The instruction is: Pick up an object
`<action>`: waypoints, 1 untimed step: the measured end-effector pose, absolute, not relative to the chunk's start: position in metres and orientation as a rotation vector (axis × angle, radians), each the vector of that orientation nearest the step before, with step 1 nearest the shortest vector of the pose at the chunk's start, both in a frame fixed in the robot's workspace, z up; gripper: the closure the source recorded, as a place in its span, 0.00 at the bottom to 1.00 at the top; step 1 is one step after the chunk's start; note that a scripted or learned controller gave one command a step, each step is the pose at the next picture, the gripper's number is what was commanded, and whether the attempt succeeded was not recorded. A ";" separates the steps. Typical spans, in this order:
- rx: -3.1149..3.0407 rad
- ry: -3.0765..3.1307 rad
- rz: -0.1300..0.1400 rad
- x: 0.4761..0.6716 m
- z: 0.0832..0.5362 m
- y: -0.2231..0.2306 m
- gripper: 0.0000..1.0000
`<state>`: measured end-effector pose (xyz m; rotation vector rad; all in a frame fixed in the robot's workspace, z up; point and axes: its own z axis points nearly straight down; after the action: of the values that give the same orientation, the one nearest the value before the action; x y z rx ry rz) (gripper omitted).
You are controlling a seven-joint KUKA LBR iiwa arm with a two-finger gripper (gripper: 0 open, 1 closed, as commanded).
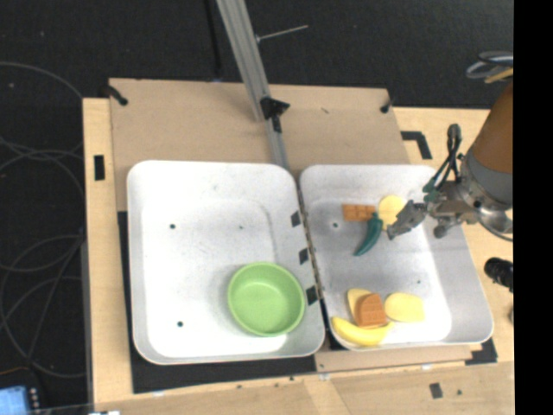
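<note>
Now the pincer (pixel 403 223) hovers in the right bin (pixel 458 314), fingers unclear, beside a yellow lump (pixel 391 206) and green pepper (pixel 371 235); a green bowl (pixel 265 298) sits left.

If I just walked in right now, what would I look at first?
Probably the bright green bowl, sitting alone near the front of the left bin. Next, the pile of toy food in the right bin's front corner, with a banana along its edge. Then the robot arm reaching in from the right over a small yellow piece.
</note>
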<state>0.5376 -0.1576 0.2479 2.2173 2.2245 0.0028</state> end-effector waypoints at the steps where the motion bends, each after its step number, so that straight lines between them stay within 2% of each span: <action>1: 2.218 2.223 0.003 0.538 0.248 -0.158 0.00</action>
<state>0.5377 -0.1577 0.2479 2.2180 2.2233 0.0035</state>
